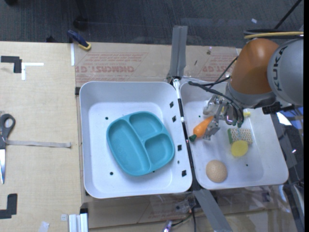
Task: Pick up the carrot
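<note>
The carrot (201, 128) is orange with a green tip and lies tilted in the right bin (270, 173), near its left wall. My gripper (211, 122) hangs over the carrot's thick right end and hides part of it. I cannot make out whether it touches the carrot. The carrot looks to be resting on the bin floor. The grey arm with its orange band (253, 66) reaches in from the upper right.
A yellow round item (240, 149) and a pale textured block (241, 135) lie just right of the gripper. A beige ball (216, 171) sits at the bin's front. A blue divided plate (141, 143) lies in the left bin (94, 178). Scissors (5, 125) rest on the bench at far left.
</note>
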You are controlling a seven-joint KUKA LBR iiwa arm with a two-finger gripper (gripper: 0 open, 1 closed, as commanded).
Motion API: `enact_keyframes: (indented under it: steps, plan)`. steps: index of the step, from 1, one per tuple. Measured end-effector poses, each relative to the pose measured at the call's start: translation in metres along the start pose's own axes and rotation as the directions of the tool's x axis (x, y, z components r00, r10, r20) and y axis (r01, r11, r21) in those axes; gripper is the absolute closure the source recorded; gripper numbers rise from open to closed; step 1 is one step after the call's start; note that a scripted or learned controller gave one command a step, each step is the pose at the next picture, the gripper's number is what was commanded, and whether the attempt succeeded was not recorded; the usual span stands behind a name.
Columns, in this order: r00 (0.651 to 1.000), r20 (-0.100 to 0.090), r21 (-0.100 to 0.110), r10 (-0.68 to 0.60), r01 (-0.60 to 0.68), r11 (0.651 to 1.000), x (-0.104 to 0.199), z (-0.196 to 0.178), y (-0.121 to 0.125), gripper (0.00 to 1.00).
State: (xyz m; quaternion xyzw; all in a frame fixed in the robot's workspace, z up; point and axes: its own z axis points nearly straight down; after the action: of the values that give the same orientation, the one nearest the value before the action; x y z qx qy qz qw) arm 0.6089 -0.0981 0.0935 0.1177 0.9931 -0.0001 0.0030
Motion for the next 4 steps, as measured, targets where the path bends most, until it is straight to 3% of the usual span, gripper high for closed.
enact_keyframes:
  steps: [1,2,3,4]
  plan:
    - [1.0,0.007,0.001,-0.002,0.002,1.0,-0.002,-0.011,0.0,1.0]
    - [1.0,0.007,0.001,-0.002,0.002,1.0,-0.002,-0.011,0.0,0.0]
    - [0.999,-0.002,-0.001,0.052,-0.052,0.999,0.008,0.0,0.004,0.0]
    - [0.999,0.003,0.0,0.05,-0.05,0.999,0.006,-0.01,0.003,1.0]
